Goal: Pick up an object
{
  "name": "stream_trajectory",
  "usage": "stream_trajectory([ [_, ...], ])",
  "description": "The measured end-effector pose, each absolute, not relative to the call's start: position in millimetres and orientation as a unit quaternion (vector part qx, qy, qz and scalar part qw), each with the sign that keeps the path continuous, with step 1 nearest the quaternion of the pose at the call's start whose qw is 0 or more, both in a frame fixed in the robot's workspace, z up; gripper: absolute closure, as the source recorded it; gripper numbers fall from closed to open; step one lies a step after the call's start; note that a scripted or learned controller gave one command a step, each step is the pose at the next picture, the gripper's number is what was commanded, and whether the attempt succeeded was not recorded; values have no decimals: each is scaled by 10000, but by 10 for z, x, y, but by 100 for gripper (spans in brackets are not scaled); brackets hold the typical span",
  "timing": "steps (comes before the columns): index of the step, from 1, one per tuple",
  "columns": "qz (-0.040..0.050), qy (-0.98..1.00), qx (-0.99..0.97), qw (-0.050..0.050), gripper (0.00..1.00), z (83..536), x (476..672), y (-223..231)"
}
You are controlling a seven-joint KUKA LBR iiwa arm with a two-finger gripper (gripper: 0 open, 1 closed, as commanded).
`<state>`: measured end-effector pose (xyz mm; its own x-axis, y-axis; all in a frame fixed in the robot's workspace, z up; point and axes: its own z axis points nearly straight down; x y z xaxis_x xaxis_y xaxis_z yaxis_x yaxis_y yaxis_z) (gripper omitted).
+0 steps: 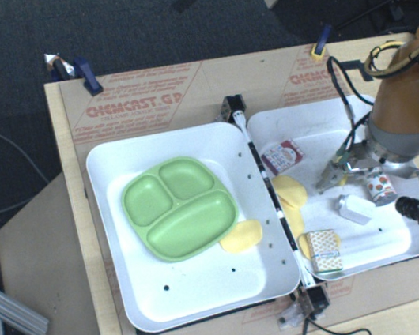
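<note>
The grey-and-orange arm's gripper [346, 170] is hovering low over the right white bin [322, 120], finger state impossible to tell, needing a centred descent onto the small white block [353, 209].

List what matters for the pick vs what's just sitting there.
In play: gripper, grey block and patterned cup beside it, right bin.

Lying about: green plate, yellow piece, yellow chip, red packet, snack pack, left bin.

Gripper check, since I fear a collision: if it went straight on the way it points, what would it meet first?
Probably the bare floor of the right bin; the gripper points left, toward the red packet, but depth is unclear.
</note>
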<state>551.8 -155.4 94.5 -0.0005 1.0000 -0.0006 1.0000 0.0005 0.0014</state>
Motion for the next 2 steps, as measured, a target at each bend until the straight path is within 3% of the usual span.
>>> stream_trajectory([
  [1,3,7072,7070,8,0,848,5937,-1783],
  [2,10,7073,7069,19,100,949,5943,-1781],
])
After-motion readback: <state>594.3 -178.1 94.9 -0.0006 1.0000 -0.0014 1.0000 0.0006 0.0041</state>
